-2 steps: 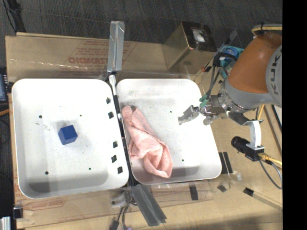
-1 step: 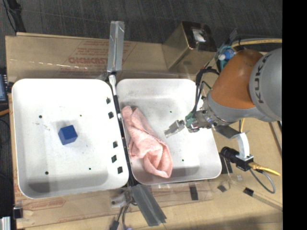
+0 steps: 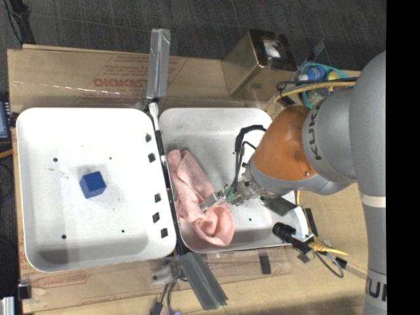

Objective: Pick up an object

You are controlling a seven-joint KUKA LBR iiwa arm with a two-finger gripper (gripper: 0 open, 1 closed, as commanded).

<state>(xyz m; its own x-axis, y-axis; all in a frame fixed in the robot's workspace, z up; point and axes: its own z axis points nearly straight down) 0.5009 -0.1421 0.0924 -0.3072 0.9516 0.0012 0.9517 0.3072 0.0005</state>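
Cloth, pink and crumpled, lies in the right bin, along that bin's left wall, running from mid-height down to the lower edge, where it bunches into a rounded lump. The gripper is low over the right bin, its tip at the cloth's right edge, just above the bunched lump. A light-coloured finger appears to touch or overlap the fabric there; whether the fingers are apart or closed cannot be told, as the wrist and its green fittings cover them from above. No cloth can be confirmed between the fingers. The arm reaches in from the right, its orange band above the right bin's right half, with black cabling looping beside it. The left bin holds a blue cube, sitting left of centre, well apart from the cloth and separated from it by the divider between the two bins. Both bins rest on a cardboard sheet. A brown box stands beyond the right bin's upper edge.
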